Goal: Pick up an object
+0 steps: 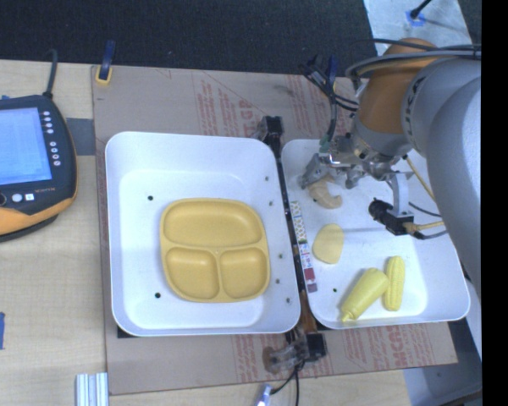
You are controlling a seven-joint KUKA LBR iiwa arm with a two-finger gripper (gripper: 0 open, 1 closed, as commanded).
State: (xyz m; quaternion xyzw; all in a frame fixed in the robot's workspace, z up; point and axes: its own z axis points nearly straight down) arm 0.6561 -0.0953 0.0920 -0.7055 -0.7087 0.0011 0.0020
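Nearest the bottom of the frame, a bare strip of the brown cardboard sheet (195, 370) runs under both bins. In the lower right of the right bin (440, 307) lie two yellow corn cobs: the larger corn cob (362, 293) lies at a slant, and the smaller corn cob (394, 282) stands just beside it on its right, the two touching or nearly so. Above them, near the bin's left wall, sits a pale yellow rounded piece (328, 244), apart from the cobs. The left bin (127, 252) holds a yellow divided tray (214, 249) with three compartments, lying flat at the bin's centre. Farther up in the right bin, a beige curved piece (325, 195) lies just below the gripper (349, 170), which hangs over the bin's upper left part; whether its jaws are released or clenched cannot be told, and nothing is visibly held between them. The grey arm (444, 117) enters from the right. A handheld control pendant (21, 163) rests at the left edge on the bench (34, 311).
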